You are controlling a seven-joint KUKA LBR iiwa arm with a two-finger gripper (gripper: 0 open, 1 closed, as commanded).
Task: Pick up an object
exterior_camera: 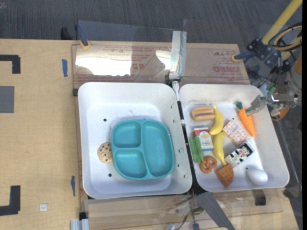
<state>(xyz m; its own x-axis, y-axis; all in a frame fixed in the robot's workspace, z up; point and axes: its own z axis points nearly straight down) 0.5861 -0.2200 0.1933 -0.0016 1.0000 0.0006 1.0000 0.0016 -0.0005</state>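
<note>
While the pincer (pixel 257 104) hangs over the right bin's (pixel 283 169) far right edge, just beside the carrot (pixel 247 123), its finger state: cannot tell

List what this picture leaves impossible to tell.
- Claw: small and blurred at the right bin's far edge; finger state unreadable.
- Small cartons: print too small to read.
- Cookie: its right side is hidden behind the teal tray.
- Arm: cut off by the right edge of the camera view.
</note>
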